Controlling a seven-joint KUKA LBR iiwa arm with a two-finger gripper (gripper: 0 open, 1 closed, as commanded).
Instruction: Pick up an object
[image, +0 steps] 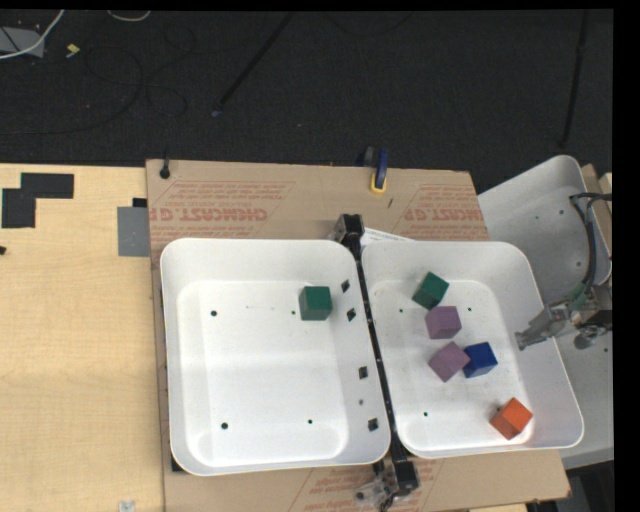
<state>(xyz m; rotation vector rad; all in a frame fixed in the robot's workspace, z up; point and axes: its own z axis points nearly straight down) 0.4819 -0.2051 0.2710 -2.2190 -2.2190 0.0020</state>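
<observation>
Bins: two, white, side by side on counter. Left bin (190, 300): one green cube (315, 302) near its right wall, toward far edge. Right bin (540, 300): five cubes, namely one green (431, 290), two purple (443, 322) (448, 361), one blue (480, 359) touching nearer purple, one orange (512, 418) at near right corner. End effector (535, 330) at right bin's right rim, holding nothing; open or closed, cannot tell.
</observation>
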